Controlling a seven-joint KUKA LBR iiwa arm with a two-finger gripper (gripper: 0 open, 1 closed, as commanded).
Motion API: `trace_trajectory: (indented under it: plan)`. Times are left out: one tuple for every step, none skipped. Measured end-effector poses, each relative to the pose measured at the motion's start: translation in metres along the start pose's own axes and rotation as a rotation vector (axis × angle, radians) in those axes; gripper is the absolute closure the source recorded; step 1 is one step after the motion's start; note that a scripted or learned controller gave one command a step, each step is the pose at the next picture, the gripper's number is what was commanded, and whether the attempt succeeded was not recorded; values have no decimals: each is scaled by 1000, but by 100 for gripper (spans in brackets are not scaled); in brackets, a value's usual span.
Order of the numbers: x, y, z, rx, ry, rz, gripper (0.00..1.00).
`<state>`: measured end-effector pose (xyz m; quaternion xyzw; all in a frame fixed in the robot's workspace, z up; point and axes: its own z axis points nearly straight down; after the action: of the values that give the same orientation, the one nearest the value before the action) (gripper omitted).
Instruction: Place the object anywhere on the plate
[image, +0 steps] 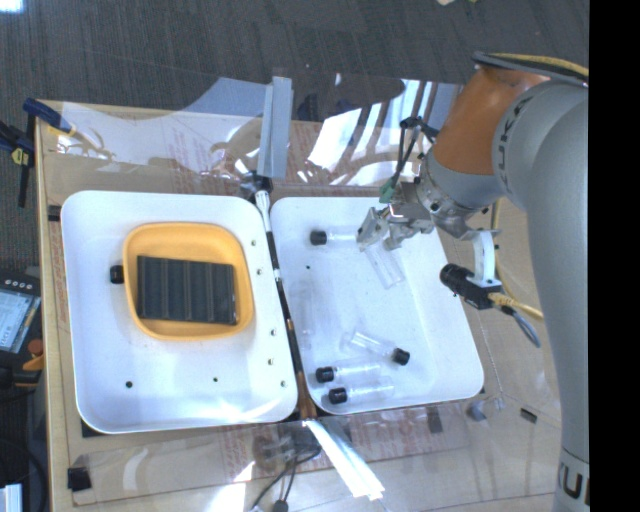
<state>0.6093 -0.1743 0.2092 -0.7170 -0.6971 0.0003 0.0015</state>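
Camera view: hand over right bin, pinching a clear vial; carry step, next move left to plate.

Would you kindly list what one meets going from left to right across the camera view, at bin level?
Left bin → yellow plate with a dark ridged block on it → right bin with clear black-capped vials → gripper → orange-banded arm.
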Motion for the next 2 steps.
trace_trajectory:
  plan:
    - [0,0,0,0,0,0,0]
    - [77,-9,-4,2,-1,-23,0]
